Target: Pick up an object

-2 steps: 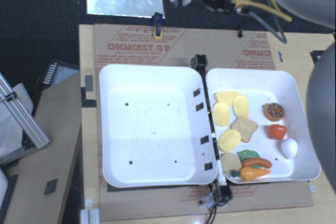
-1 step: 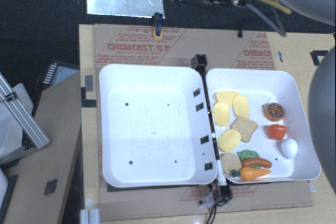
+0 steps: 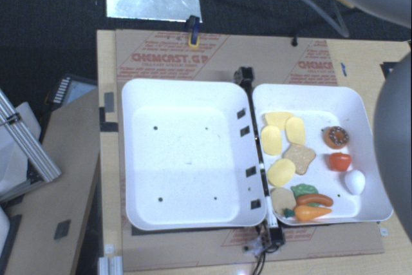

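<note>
Toys crowd R bin [image 3: 360, 103] left/bottom edges, L bin [image 3: 138, 96] beside, arm [image 3: 393, 138] at R edge.

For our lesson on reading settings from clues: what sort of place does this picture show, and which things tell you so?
Most likely a robotics lab test bench, not a kitchen. Two shallow white bins sit on a board, the right bin holds toy food such as a plastic carrot and doughnut, and a grey robot arm stands alongside.

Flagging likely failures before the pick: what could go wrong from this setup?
The yellow pieces lie flat, touching and overlapping beside the cracker, so a grasp could slip or drag two. The carrot and sausage sit against the right bin near its front wall, leaving little room. The white egg is round and may roll away.
</note>
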You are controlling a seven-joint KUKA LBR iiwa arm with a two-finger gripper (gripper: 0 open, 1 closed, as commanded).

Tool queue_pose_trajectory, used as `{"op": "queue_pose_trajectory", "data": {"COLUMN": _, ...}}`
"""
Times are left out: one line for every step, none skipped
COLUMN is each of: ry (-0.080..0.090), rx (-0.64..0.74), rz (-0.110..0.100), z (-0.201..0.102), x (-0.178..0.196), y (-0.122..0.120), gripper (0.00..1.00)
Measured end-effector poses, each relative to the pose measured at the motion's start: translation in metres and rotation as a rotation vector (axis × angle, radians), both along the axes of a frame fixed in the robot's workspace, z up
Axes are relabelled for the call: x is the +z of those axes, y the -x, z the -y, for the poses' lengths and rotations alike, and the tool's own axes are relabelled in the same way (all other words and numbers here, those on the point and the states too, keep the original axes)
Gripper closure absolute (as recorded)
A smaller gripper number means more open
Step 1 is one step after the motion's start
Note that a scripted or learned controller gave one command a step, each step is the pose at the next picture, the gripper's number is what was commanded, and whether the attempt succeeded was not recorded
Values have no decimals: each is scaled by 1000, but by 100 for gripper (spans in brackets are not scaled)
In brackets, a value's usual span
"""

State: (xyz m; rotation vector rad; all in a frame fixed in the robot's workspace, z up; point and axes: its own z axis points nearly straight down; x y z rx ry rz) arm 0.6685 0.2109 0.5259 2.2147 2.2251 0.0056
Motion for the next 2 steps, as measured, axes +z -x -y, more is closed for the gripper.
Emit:
{"op": "queue_pose_trajectory", "data": {"ry": 0, "rx": 0, "rz": -1, "z": -1, "x": 10, "y": 13, "gripper": 100}}
{"op": "queue_pose_trajectory", "data": {"ry": 1, "rx": 0, "rz": -2, "z": -7, "x": 9, "y": 23, "gripper": 100}}
